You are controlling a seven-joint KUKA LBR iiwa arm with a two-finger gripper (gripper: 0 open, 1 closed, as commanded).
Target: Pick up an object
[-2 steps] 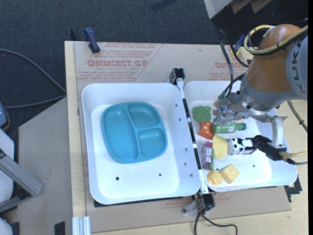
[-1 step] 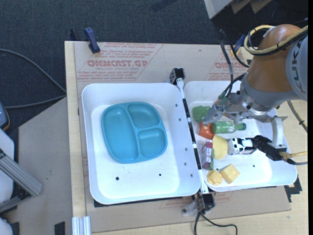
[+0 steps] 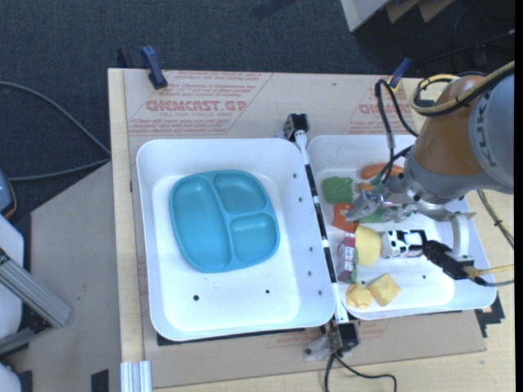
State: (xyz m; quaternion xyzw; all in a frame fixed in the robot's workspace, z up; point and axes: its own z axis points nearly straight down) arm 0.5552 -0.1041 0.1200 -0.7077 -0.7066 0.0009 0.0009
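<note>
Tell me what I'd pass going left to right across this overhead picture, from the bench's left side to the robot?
Left white bin → blue divided plate → black-clipped seam between the bins → green toy → yellow toy → black-and-white toy → the robot's grey and orange arm.

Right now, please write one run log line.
arm: over right bin | gripper: among toys, grasp unclear | blue tray: left bin

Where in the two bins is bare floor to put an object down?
The left bin has bare floor all around the blue plate, widest along its near edge. The right bin is crowded: the pincer hangs over green, orange and yellow pieces. A bare patch lies near its near-right corner, beside the yellow block.
</note>
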